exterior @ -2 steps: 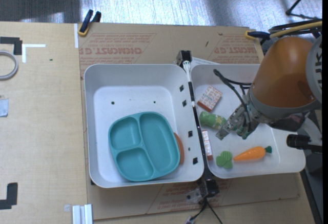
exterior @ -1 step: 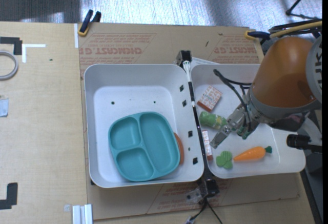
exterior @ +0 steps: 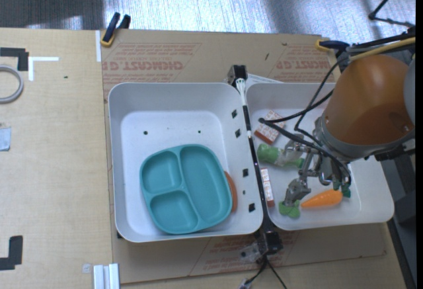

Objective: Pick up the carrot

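Note:
The carrot (exterior: 322, 200) is orange with a green leafy end and lies near the front wall of the right bin (exterior: 370, 211). Its leafy end points right. My gripper (exterior: 309, 182) hangs low over the bin, just above and slightly left of the carrot's tip. The arm's grey body and orange band (exterior: 367, 106) cover the bin's right half. From this angle I cannot make out whether anything sits inside the gripper.
A green item (exterior: 289, 209) lies left of the carrot, a green bottle-like object (exterior: 268, 153) further back, and a small packet (exterior: 271, 119) near the rear. The left bin (exterior: 172, 106) holds a teal divided plate (exterior: 187, 188) with an orange thing (exterior: 230, 190) under its right edge.

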Robot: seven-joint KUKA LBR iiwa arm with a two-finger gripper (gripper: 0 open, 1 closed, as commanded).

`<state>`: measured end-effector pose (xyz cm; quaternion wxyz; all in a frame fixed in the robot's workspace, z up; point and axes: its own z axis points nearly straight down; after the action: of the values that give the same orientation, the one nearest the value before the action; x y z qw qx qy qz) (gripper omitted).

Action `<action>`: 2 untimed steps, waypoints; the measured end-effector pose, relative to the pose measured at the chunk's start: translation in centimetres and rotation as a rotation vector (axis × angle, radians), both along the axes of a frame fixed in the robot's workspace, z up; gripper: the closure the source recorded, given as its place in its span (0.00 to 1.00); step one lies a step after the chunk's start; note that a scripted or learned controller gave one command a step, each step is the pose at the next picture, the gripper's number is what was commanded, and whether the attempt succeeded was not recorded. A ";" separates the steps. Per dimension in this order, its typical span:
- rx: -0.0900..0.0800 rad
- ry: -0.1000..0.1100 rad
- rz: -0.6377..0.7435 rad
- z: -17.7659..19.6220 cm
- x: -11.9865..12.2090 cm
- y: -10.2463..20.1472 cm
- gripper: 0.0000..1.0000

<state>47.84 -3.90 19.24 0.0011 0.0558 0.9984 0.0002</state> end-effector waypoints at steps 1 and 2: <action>0.000 0.000 0.037 -6.8 0.0 -5.7 0.00; 0.000 0.002 0.316 -10.0 0.6 -6.1 0.00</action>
<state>48.44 -9.96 9.24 0.0003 -0.1021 0.9948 0.0003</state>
